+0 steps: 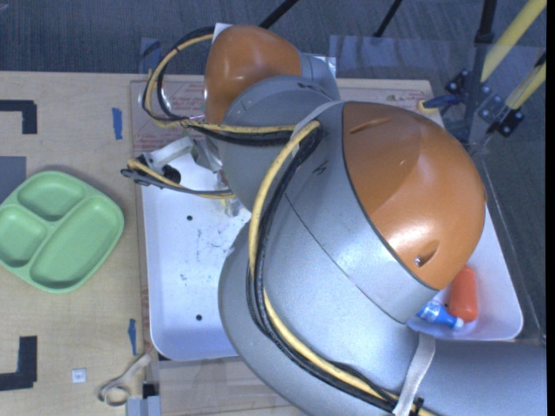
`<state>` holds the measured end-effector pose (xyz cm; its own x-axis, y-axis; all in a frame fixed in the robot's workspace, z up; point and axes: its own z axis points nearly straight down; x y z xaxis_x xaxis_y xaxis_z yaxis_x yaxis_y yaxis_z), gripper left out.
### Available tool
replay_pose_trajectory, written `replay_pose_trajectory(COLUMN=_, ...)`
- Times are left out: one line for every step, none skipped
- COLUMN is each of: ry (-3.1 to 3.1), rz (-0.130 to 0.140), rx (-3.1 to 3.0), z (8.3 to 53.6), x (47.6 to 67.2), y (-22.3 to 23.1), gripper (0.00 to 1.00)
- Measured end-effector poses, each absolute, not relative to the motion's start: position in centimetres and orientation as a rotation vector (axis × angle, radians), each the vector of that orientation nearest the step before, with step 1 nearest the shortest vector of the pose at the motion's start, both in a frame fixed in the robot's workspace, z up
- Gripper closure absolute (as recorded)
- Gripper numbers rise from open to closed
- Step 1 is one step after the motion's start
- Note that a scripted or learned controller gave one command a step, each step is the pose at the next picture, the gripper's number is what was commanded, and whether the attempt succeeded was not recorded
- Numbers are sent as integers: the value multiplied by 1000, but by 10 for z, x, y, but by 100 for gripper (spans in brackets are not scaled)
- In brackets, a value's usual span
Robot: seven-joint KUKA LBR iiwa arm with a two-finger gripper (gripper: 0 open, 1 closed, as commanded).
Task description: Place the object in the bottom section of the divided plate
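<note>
A green divided plate [59, 230] lies on the wooden bench at the left, outside the bins, with two small sections at its upper left and one large section at its lower right. The arm's grey and orange body covers most of the view. Its wrist end reaches down into the far part of the left bin [178, 310], and the gripper [201, 159] is mostly hidden under the arm there. In the right bin's near corner lie an orange carrot-shaped object [465, 293] and a small blue and white object [439, 317].
The left bin's white floor shows scuff marks and small holes. Yellow and black cables loop around the wrist. Blue tape marks [116, 123] and black markers sit on the bench. A tan loop [121, 386] lies near the front edge.
</note>
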<state>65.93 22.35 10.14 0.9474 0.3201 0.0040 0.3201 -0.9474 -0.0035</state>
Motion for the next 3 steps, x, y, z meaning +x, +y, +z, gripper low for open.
replay_pose_trajectory(ry=-310, rz=-3, rx=-3124, z=86, x=659, y=223, gripper=100)
replay_pose_trajectory(ry=-345, rz=-3, rx=-3121, z=220, x=653, y=224, gripper=100)
replay_pose_trajectory(ry=-391, rz=7, rx=-3116, z=160, x=657, y=226, gripper=100)
